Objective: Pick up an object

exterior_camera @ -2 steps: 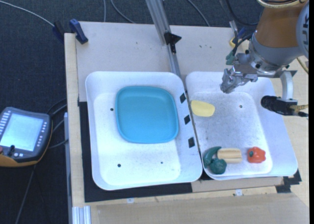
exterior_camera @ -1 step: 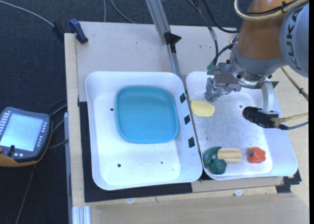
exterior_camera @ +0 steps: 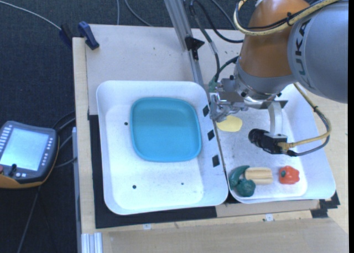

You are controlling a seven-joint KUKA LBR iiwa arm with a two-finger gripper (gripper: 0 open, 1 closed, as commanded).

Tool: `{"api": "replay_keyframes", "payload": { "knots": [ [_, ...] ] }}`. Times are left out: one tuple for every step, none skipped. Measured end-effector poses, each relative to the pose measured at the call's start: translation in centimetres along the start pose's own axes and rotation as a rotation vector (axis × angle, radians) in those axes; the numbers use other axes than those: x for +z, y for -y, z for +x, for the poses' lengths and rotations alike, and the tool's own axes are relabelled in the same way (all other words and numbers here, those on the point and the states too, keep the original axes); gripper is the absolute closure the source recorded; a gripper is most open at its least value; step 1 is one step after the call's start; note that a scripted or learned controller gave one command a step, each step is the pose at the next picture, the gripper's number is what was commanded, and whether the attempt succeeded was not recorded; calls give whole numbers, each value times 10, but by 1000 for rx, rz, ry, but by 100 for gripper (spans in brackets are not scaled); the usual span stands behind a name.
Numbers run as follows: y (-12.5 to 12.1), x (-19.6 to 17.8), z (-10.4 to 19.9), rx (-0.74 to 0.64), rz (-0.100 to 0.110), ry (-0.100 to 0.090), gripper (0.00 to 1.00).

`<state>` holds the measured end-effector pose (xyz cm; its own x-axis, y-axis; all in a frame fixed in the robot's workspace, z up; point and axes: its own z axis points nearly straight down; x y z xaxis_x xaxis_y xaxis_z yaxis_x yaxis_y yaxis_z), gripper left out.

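Note:
My gripper (exterior_camera: 220,106) hangs low over the left edge of the right bin (exterior_camera: 315,152), under the orange wrist. A pale yellow, rounded object (exterior_camera: 230,124) lies right below and beside it, partly hidden by the gripper. At the bin's front lie a green pepper-like toy (exterior_camera: 242,181), a tan block (exterior_camera: 259,175) and a red tomato-like toy (exterior_camera: 288,175), close together in a row. I cannot see whether the gripper touches the yellow object.
The left bin (exterior_camera: 113,152) holds a blue square plate (exterior_camera: 165,129). A metal pole (exterior_camera: 180,14) slants up from between the bins. A teach pendant (exterior_camera: 25,152) lies off the bench at the left, with cables on the dark floor.

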<state>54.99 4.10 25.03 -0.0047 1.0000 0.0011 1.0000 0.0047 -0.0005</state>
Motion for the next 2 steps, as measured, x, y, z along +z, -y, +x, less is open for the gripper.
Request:
{"api": "replay_keyframes", "payload": {
  "knots": [
    [17,12,48,0,1,0,100],
    [16,11,46,4,-1,1,0]
  ]
}}
